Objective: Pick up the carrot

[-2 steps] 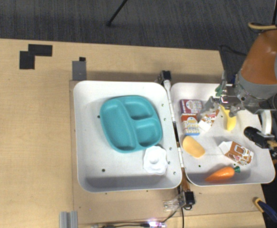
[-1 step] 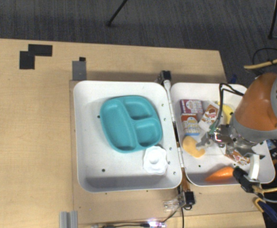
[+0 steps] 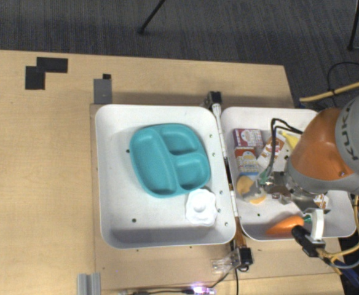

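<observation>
Wooden desk (image 3: 38, 165) on grey carpet, two white bins side by side; camera view: left bin (image 3: 115, 217) holds a teal divided plate (image 3: 167, 158) and a small white cup (image 3: 201, 206) at its near right corner; right bin (image 3: 344, 225) has cartons (image 3: 247, 141) at the far side; carrot (image 3: 283, 225) lies by the near wall, not gripped; arm over right bin, gripper (image 3: 273, 187) low, just far of the carrot; cannot tell if open or closed, wrist hides it; step looks like approach; next move calls for shifting nearer, lining up along the carrot, descending.
</observation>
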